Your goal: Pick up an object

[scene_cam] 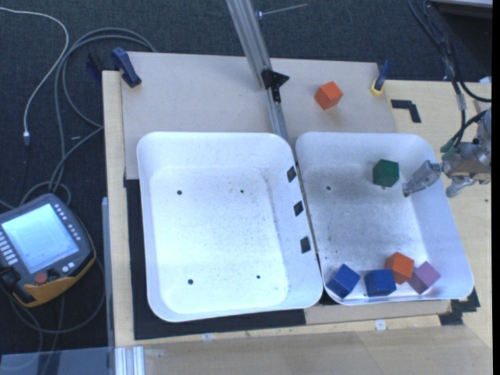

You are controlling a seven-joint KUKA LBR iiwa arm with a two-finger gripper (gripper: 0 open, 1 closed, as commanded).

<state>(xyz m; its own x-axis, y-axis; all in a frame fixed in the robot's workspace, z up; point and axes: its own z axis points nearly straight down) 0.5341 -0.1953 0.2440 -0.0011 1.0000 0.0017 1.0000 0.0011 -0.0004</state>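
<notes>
The gripper (428,176) stood at the right edge of the frame, reaching in over the rim of the right bin (367,143), and nothing lay between its fingers; whether they were spread or closed I could not tell, because they were small and seen from the side. Just to the left of it, in the upper part of this bin, sat a green block (385,173), near the fingers but apart from them, as far as I could judge. At the lower right corner of the same bin four more blocks were gathered close together: a blue cube (343,280), a second blue cube (380,283), an orange cube (401,265) and a purple cube (426,276). Another orange block (329,94) rested outside the bins, on the board at the upper middle of the frame (too far from the gripper to matter now, I think). The left bin (156,155) held no block that I could see. In my judgement the task was only at its beginning: no object was lifted, and the approach, the closing on a block and the lifting all remained to be done. The green block seemed the most probable target.
</notes>
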